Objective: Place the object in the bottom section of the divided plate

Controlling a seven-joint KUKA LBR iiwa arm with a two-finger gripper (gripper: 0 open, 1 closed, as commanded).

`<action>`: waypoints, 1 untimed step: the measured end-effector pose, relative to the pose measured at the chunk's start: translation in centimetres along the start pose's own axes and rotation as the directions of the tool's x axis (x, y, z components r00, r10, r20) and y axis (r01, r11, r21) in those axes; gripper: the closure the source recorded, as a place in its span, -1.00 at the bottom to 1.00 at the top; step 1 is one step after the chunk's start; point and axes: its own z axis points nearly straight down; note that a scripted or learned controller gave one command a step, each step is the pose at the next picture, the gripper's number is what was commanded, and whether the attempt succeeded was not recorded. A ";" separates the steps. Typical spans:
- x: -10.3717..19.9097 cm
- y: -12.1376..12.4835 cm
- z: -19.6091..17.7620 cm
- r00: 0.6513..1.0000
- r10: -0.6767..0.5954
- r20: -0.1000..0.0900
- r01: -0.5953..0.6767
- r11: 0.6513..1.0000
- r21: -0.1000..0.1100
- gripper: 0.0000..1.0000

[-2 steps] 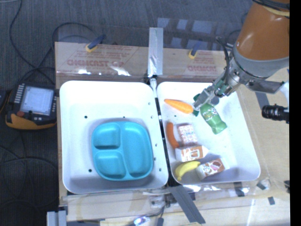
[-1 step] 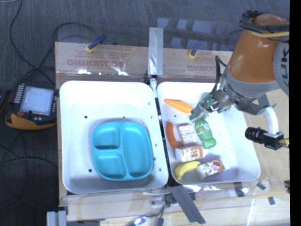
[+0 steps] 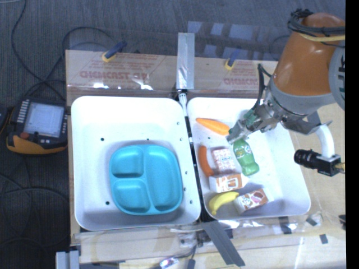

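The gripper [image 3: 242, 129] hangs low over the right bin [image 3: 291, 167], at its upper middle, with the orange-banded arm [image 3: 305, 60] rising behind it toward the right. Whether it is released or clenched cannot be told at this slant; nothing is visibly held in it.

Directly beneath and just toward the viewer lies a green bottle [image 3: 245, 157], its cap end nearest the tool, its long axis running roughly up-down in the camera view with a slight lean. This is judged the likeliest target. Just left of the tool lies an orange carrot [image 3: 212, 126], long axis nearly crosswise. Near the bottle are a pink-labelled packet [image 3: 224, 160], a small orange carton [image 3: 225, 182], a banana [image 3: 222, 201] and a second carton [image 3: 251, 200], packed closely together.

The blue divided plate [image 3: 147, 179] sits in the left bin [image 3: 92, 116], well apart from the tool. Its bottom section is taken to be a compartment along the near edge.

A pick has still to be made; closing across the bottle's narrow width suits its axis.
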 end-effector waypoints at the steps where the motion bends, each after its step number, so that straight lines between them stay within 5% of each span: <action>1: 1.8 4.2 11.7 0.973 0.232 0.001 -0.232 0.973 -0.001 1.00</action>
